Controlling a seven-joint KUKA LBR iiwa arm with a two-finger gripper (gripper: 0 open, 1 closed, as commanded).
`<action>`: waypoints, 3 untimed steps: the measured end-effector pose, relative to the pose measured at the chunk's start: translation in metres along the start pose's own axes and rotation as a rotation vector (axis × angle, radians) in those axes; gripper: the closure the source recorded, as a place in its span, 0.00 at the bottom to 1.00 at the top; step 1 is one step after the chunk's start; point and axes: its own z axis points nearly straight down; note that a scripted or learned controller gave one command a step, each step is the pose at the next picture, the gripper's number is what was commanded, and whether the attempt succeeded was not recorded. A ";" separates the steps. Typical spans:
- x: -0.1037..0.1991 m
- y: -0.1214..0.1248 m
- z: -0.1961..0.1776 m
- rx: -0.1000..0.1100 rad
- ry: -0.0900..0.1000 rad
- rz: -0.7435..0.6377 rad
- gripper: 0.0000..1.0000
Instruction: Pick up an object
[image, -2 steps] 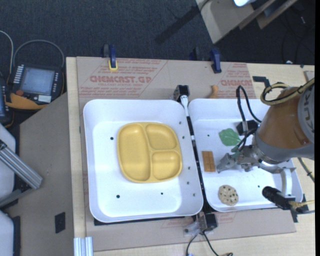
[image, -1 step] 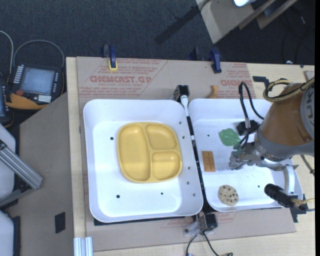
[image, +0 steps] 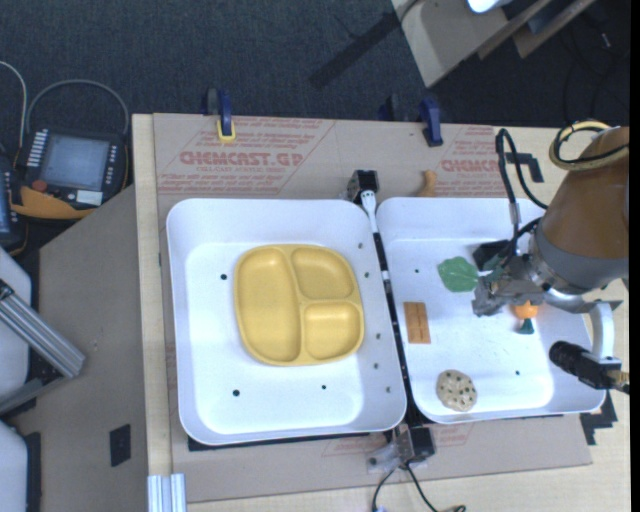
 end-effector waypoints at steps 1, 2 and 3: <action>-0.007 0.010 -0.052 0.001 0.000 0.001 1.00; -0.007 0.011 -0.072 0.003 0.000 0.001 1.00; 0.042 0.004 -0.059 0.011 0.005 -0.003 1.00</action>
